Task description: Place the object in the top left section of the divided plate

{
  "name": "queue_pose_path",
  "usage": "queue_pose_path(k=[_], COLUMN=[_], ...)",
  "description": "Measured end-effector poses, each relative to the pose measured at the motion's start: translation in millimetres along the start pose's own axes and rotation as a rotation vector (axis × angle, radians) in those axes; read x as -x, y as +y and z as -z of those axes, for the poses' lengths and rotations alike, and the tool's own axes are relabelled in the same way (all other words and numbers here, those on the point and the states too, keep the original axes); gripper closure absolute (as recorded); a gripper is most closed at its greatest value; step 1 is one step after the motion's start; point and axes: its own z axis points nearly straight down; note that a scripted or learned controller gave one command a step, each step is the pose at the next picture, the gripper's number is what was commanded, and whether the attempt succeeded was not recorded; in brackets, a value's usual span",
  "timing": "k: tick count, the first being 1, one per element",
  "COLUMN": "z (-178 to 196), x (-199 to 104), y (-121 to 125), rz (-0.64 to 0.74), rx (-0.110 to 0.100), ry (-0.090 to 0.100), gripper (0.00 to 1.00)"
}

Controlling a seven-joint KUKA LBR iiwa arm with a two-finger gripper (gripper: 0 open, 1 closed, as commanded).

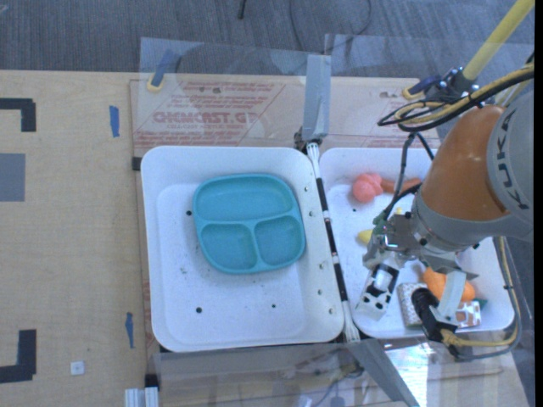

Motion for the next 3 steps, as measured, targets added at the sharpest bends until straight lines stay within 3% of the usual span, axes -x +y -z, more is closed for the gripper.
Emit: queue_pose_path(k=[1, 2, 3], z=[55.6, 41.7, 47.0], x=[45.7, -17.3, -89.5], y=[3.5, 43.9, 40.8], rz=[0.165, 0.303, 0.352], rx=[0.003, 0.004, 0.004], ry=[0.0, -0.001, 0.0], gripper=[1.0, 1.0, 1.0])
